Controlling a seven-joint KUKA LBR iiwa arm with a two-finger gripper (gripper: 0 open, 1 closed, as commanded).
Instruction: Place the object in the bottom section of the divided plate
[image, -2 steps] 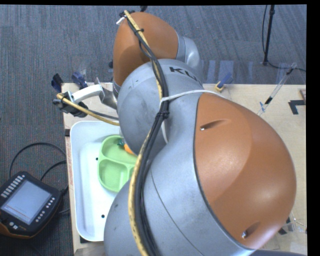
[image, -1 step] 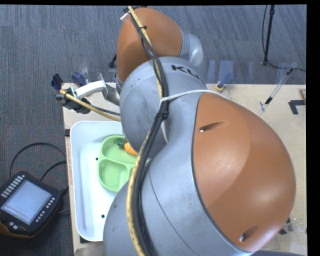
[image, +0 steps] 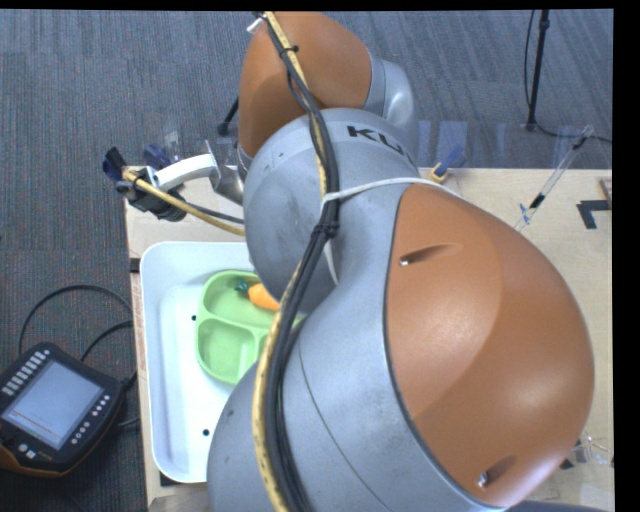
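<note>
Across most of the view, the grey arm (image: 330, 200) with its orange shells, reaching in from the right and bulking over the pale wooden worktop (image: 560, 200). Low at the left, under that bulk, a shallow white bin (image: 160, 400), its left wall and rounded corners in sight, its right part hidden behind the arm.

Inside the bin, a light green divided plate (image: 225, 352), flat on the bin's floor, with raised ridges between its sections and its right side covered by the arm. In the plate's upper section as seen here, just above a ridge, a small orange object (image: 262, 296), lying on its side, with a dark green tip at its left end and its right end cut off by the arm's edge. Below that ridge, bare green in the lower section.

Past the bin's upper edge, near the worktop's upper left corner, a glimpse of the hand (image: 228, 184), mostly hidden behind the arm. Cannot tell whether spread or pressed together, nor whether touching anything.

Left of the worktop, on dark grey carpet (image: 70, 100), a teach pendant (image: 55, 405) with a pale screen and a black cable looping off it. Far at the upper right, a thin black stand (image: 537, 70) on the carpet.
</note>
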